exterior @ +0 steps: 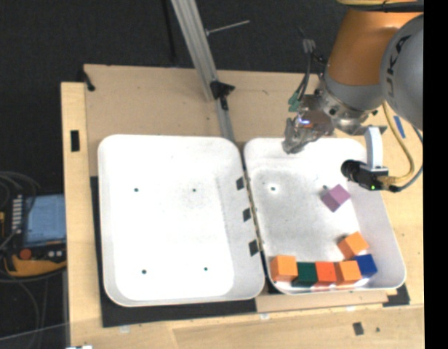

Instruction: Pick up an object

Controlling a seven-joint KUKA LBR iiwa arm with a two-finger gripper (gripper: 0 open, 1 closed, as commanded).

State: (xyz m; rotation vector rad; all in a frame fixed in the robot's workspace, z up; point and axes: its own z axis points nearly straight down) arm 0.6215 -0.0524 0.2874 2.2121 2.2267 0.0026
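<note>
The right bin (297,217) holds several blocks. A purple block (335,196) lies alone near its middle right. Along the front wall sit an orange block (284,267), a green block (306,273), more orange blocks (337,271) and a blue block (366,265), with another orange block (353,244) just behind them. My gripper (297,140) hangs over the bin's back edge, well up and left of the purple block. Nothing shows between its fingers.
The left bin (169,217) sits beside the right one. A slanted metal rail (202,53) rises behind the bins. A black sensor with a yellow cable (362,173) sticks out over the right bin's back right. A blue device (46,220) lies off the bench's left.
</note>
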